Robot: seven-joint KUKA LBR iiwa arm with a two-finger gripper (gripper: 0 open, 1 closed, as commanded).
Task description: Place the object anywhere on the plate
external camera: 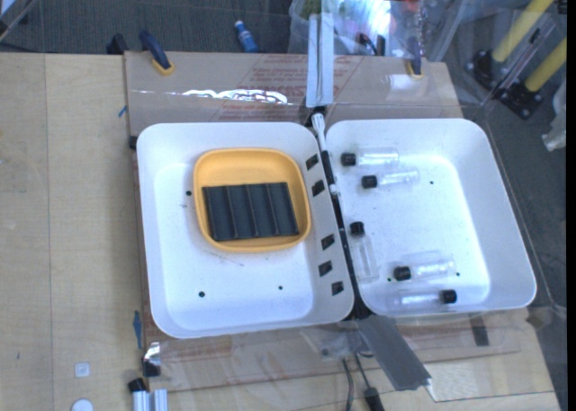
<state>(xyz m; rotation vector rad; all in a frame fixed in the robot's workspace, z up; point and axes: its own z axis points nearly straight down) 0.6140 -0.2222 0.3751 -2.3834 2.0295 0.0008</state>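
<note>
Nothing is sitting on the plate [209, 171] yet except its dark ridged insert [249, 211]. The clear vials [423, 269] are all lying in the right bin [504, 247]. I cannot tell the gripper's state; picking and placing are both waiting.

Two white bins [171, 310] are seen on a pale wood-grain surface [63, 220]. A yellow-orange plate [209, 171] is shown in the left bin, and a dark grey ribbed block [250, 211], marked by lengthwise grooves, is carried on it. Clear vials [378, 158] with black caps are scattered over the right bin. Black tabs [326, 241] are dotted along the seam between the bins.
</note>
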